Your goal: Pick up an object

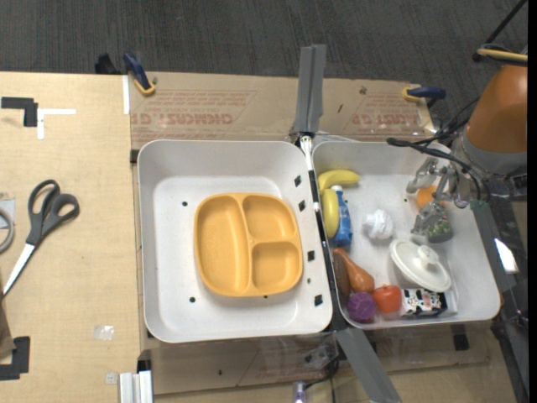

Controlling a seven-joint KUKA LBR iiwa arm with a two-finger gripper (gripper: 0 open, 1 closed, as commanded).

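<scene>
scissors (38, 217) on wooden bench (67, 292), blue clamps (138, 72) on cardboard (218, 112)

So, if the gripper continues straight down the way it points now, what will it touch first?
Probably the small green-grey object directly under the gripper, near the right bin's far right side. An orange object sits just beside it. Depth is unclear from this slanted view, so this is a guess.
</scene>
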